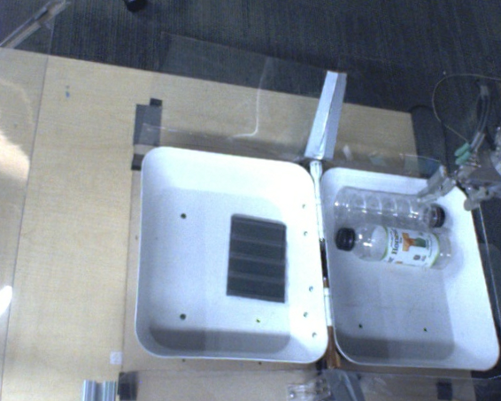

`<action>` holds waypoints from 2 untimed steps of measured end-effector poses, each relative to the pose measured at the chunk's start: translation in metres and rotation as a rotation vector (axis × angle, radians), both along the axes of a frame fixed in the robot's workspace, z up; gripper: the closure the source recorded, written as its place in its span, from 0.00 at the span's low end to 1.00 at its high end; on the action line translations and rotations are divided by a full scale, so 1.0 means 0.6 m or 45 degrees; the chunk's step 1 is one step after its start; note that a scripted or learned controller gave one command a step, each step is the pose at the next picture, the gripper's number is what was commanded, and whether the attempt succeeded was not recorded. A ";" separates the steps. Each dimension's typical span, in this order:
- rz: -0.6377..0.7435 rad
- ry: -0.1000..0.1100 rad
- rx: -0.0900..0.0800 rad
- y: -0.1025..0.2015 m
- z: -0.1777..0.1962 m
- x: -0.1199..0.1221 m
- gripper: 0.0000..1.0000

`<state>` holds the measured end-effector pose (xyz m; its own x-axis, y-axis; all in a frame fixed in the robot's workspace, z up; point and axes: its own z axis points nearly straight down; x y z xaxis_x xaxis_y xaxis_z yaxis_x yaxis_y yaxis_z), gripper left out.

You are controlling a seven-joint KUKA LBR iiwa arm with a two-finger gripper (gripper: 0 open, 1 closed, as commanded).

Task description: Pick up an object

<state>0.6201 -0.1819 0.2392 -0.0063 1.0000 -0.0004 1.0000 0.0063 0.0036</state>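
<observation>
While the gripper hangs at upper right of frame over the right bin far rim, can't tell its finger state. Two clear bottles lie in that bin's upper part, touching: ribbed one above, labelled black-cap one below. Left bin holds dark ribbed pad, centre.

Pale wooden bench bears two white bins side by side
</observation>
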 end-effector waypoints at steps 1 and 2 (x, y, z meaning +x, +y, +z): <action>0.227 -0.007 -0.002 0.006 -0.252 -0.018 0.00; 0.353 0.124 0.006 0.011 -0.260 0.041 0.00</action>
<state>0.6446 -0.1755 0.0830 -0.2789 0.9601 0.0181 0.9558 0.2794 -0.0917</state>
